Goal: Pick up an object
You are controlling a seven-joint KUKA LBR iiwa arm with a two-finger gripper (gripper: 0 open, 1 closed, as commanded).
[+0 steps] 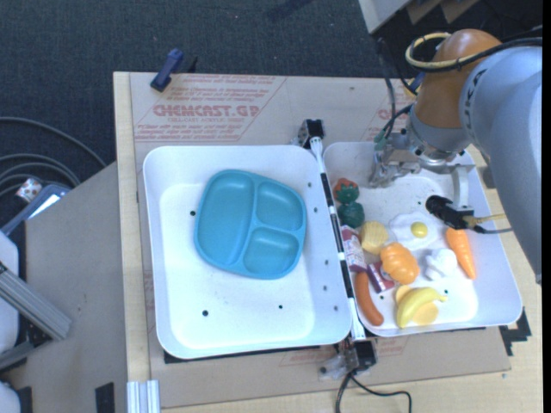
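Note:
The right bin holds several toy foods: a red piece above a green one, a yellow chunk, a fried egg, an orange pepper, a carrot, a white piece, a banana and a sausage. My gripper hangs over the far part of this bin, above bare white floor. It sits right of the red piece and beyond the egg, with nothing seen in its grasp.
The left bin carries a blue divided plate. A blue clip lies on the board at the far left. Black clamps join the bins along the middle wall. The arm's grey body fills the right side.

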